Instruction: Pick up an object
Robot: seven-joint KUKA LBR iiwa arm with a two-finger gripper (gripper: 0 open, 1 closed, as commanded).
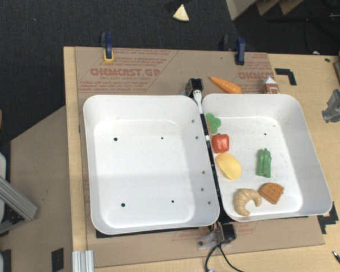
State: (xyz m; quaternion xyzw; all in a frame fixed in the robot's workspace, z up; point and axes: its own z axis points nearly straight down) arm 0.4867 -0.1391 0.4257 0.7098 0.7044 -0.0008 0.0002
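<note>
The right bin (289,115) holds several toy foods. Along its left wall lie a green leafy piece (213,122), a red pepper (220,143) and a yellow lemon (229,166). A green vegetable (264,162) lies near the middle. A tan croissant (246,200) and a brown waffle piece (271,192) rest by the front wall. A grey part of my gripper (333,105) juts in at the view's right edge, outside the bin and well apart from every object.
The left bin (102,152) sits beside the right one, their rims touching. An orange carrot (225,85) and a small bottle (270,85) lie on the board behind the right bin. Blue clamps (239,50) hold the board's far edge.
</note>
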